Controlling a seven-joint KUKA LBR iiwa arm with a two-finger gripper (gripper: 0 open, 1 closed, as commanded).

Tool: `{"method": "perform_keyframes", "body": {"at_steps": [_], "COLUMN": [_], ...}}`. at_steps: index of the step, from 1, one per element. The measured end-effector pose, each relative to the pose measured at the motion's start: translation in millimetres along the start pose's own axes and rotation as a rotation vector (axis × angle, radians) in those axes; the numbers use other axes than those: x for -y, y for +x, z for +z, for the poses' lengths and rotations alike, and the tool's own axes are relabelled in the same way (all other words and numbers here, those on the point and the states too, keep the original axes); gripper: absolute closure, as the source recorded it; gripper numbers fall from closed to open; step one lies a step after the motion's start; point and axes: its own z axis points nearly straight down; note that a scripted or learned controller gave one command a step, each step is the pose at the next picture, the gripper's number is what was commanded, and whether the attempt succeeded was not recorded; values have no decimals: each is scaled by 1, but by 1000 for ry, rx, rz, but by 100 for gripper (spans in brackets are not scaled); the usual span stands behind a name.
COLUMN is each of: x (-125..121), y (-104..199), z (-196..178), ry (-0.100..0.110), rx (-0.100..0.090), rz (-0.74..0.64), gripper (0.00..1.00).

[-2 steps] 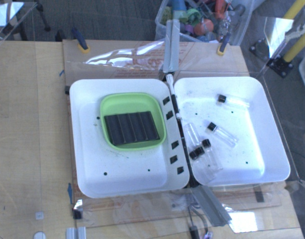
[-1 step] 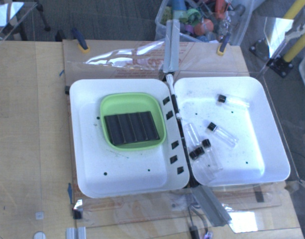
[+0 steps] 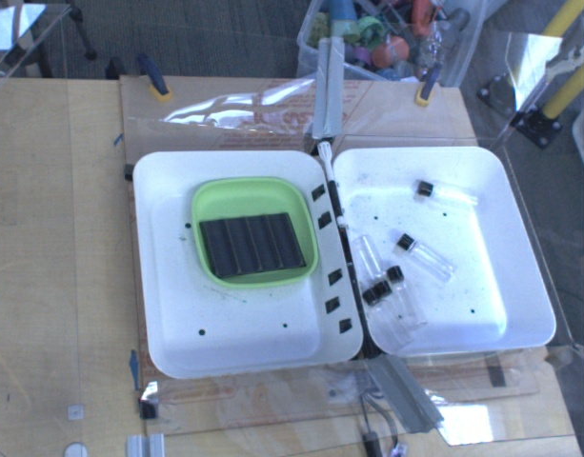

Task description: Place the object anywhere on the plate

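Clear black-capped plastic vials (image 3: 379, 284) lie scattered in right white bin (image 3: 520, 255); square green plate (image 3: 206, 203) with dark ridged insert in left bin. Gripper state: cannot tell. Risk: transparent vials rolling, slipping from grasp.

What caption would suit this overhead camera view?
Green plate holding a dark ridged block in the left bin; clear black-capped vials in the right bin.

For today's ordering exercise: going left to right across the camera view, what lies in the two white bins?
Left white bin → green plate with a dark ribbed block on it → right white bin holding clear black-capped vials.
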Motion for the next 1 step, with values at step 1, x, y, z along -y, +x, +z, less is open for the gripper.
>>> {"method": "perform_keyframes", "body": {"at_steps": [1], "x": [0], "y": [0], "z": [0], "ry": [0], "rx": [0], "rz": [0], "gripper": [0]}}
